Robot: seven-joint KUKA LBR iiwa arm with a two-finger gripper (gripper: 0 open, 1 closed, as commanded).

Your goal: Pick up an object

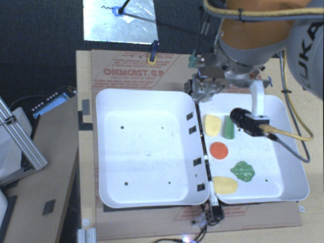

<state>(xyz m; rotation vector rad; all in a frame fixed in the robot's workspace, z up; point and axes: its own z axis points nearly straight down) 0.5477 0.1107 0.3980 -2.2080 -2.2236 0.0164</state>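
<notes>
the two shallow white plastic bins sit side by side on the table: the left bin carries nothing visible, and the right bin holds all the candidate objects. these are a pale yellow rounded piece near the dividing edge, a slim green upright-shaped piece just beside it, a flat orange-red disc below those, a green leafy-looking soft piece further toward the near side, and a second yellow rounded piece close to the near wall. all five lie flat on the bin floor, apart from the arm. the grey and orange arm reaches in from the right, and its gripper hangs above the far edge where the two bins meet, beyond the pale yellow piece. the state of the jaws cannot be told from this view, as the wrist body covers them; nothing is seen between them. judged from this layout, the pick has not been made: no object is lifted, and the approach, descent, closure and lift all remain.
</notes>
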